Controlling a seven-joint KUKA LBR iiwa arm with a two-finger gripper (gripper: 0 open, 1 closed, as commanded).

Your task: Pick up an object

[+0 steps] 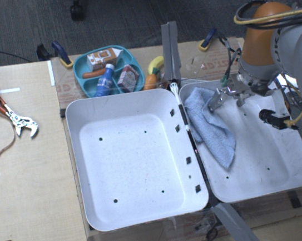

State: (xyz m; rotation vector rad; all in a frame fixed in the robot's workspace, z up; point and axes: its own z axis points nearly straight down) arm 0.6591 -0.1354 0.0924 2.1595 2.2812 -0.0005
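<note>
A blue-grey cloth lies crumpled along the left side of the right bin, reaching from the bin's back corner down toward its middle. My gripper hangs low at the cloth's upper right edge, right beside or touching the fabric. The grey arm with its orange band comes in from the back right.
The left bin sits beside the right one, with a grey post rising at the back between them. Behind the bins stands a blue tray of small items, with a banana next to it. A wrench lies on the bench at left.
</note>
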